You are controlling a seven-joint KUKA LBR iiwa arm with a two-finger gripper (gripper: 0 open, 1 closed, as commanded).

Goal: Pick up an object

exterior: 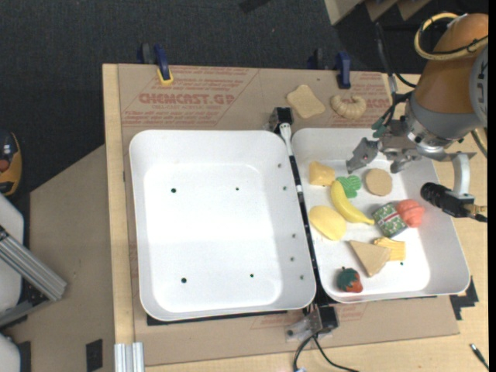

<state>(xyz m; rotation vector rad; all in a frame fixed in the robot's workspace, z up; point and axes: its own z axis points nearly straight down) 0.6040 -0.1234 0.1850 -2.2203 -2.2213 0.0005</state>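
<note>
The right bin (442,273) holds several toy foods: a round tan cookie (378,182), a banana (349,205), a yellow wedge (322,173), a green piece (350,184), a pale yellow lemon shape (327,223), a green can (389,219), a red-orange piece (413,212), a tan wedge (368,256), a yellow cheese slice (392,248) and a red strawberry-like piece (350,280). My gripper (380,160) hangs over the bin's far side, just above the cookie. It is open, with nothing between its fingers (360,158).
The left bin (155,161) lies beside the right one, with a black divider (298,200) between them. A toy bread slice (304,101) and a tan ring-shaped pastry (348,105) lie on the board behind the bins. Blue clamps (163,62) hold the board's far edge.
</note>
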